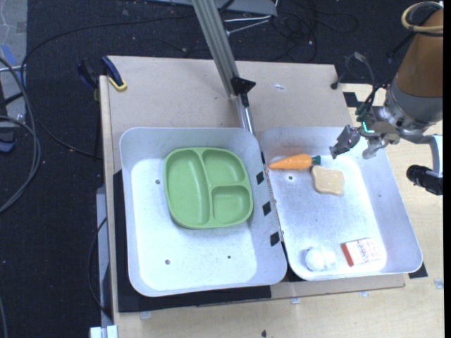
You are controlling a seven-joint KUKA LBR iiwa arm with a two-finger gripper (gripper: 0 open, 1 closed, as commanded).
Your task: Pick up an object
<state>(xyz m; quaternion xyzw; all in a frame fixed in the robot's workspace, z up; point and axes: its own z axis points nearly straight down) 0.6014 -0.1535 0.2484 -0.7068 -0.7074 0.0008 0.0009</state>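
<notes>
Carrot (290,162) lies at 12 o'clock in right bin (394,217), nearest gripper (358,144), which hovers just past it at 2 o'clock, jaws parted, nothing between them. Best: descend square across carrot's width. Also there: beige piece (328,181), white ball (318,258), red-white box (362,251). Left bin (141,259) holds green divided plate (208,187).
</notes>
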